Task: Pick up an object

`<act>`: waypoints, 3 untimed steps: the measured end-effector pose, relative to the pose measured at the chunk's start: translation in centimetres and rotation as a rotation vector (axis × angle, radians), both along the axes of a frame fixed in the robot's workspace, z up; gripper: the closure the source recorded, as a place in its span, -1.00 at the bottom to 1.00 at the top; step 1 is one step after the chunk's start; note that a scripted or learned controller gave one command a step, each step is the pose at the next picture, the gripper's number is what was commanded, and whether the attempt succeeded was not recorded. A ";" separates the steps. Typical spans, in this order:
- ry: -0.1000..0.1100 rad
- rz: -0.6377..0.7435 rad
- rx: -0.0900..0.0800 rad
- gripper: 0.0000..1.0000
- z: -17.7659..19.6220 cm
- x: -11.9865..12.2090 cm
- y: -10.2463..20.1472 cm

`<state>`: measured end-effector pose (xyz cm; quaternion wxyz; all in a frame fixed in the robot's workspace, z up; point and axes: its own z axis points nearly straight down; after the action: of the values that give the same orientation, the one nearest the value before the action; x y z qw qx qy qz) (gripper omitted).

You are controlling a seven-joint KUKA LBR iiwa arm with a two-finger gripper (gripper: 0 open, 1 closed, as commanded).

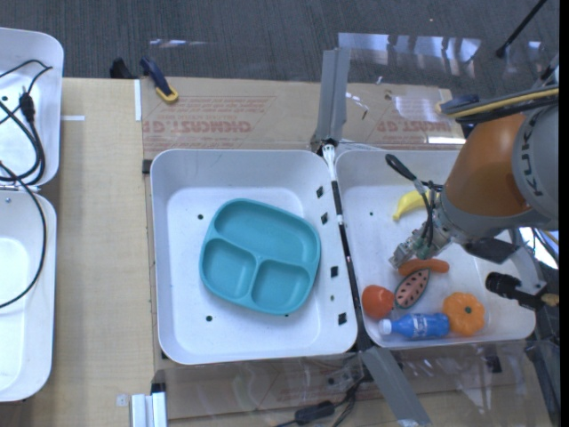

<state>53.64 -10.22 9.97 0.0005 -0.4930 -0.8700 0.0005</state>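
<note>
I am looking down on two shallow white bins standing side by side on the bench. The left bin (169, 265) holds one teal plate (260, 256) with three compartments. The right bin (364, 194) holds the loose objects I could pick. I count six: one yellow banana (409, 205) near the back, one orange carrot-like piece (425, 266), one reddish-brown oval piece with dark speckles (411, 288), one red-orange round fruit (377, 301), one blue bottle with a white cap (416, 326) lying on its side along the front wall, and one orange pumpkin (464, 313) just right of the bottle. My grey and orange arm reaches in from the right, and its gripper (411, 249) is low over the carrot piece. I cannot tell how its tip stands.
</note>
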 end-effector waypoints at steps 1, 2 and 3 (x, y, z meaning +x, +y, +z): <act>0.000 0.000 0.000 -1.00 0.0 0.0 0.0; 0.001 0.258 0.002 -1.00 -0.9 -4.1 0.0; 0.000 0.253 0.002 1.00 0.0 -4.1 0.0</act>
<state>49.56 -10.26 9.95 0.0008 -0.3791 -0.9254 -0.0002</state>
